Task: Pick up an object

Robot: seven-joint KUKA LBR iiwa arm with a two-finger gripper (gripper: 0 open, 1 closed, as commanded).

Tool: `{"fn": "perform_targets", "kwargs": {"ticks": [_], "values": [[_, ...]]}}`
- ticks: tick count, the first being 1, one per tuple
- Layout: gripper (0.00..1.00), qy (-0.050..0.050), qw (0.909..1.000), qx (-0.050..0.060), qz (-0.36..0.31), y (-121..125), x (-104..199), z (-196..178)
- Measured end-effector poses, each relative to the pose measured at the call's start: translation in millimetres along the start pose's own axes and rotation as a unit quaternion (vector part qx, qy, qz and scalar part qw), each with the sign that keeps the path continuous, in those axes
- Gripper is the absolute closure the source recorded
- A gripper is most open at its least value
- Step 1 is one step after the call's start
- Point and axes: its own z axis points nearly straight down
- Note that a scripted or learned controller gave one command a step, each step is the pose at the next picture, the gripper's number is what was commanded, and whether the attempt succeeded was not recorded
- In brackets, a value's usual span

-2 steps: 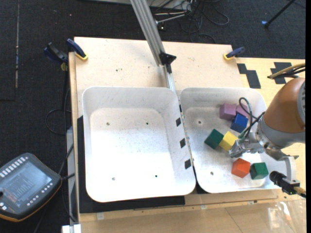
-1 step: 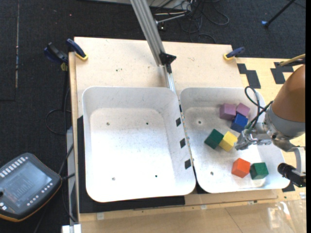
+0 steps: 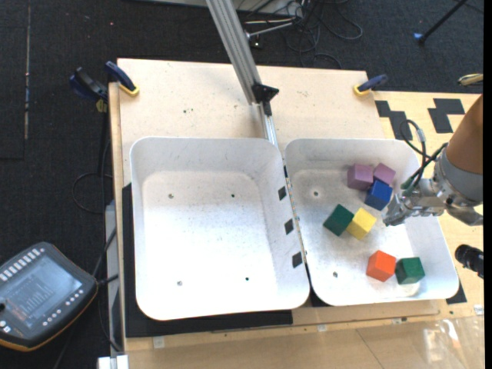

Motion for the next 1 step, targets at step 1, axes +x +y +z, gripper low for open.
{"fn": "perform_targets", "kwargs": {"ticks": [1], "values": [[1.0,0.0,1.0,0.0,0.0,2.4,-0.5,-47.8]]}}
